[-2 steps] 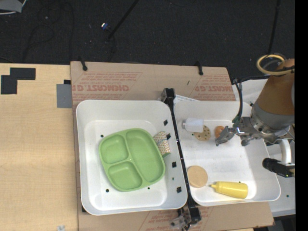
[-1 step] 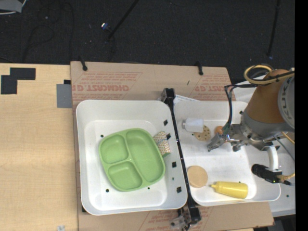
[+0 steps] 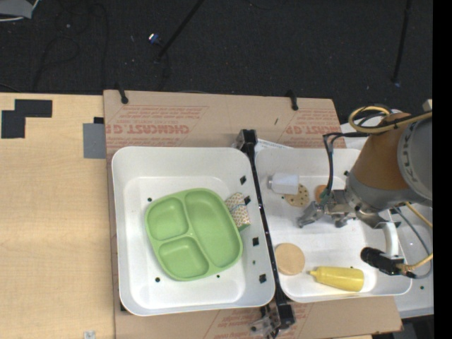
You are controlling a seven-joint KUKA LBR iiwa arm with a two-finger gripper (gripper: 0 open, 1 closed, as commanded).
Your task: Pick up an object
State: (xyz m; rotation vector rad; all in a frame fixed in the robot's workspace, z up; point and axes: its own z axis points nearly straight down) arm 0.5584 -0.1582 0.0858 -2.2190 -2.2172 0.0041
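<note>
Green divided plate (image 3: 193, 234) in left bin (image 3: 134, 189); yellow bottle (image 3: 339, 278), tan disc (image 3: 289, 258) in right bin (image 3: 296, 295); gripper (image 3: 308, 217) state unclear.

My worktop (image 3: 49, 210) is a light wood-grain surface. A brown cardboard sheet (image 3: 212, 122) with red print lies flat on it. 2 shallow white bins rest side by side on the cardboard: the left bin (image 3: 127, 224) and the right bin (image 3: 339, 164), their inner walls touching.
</note>
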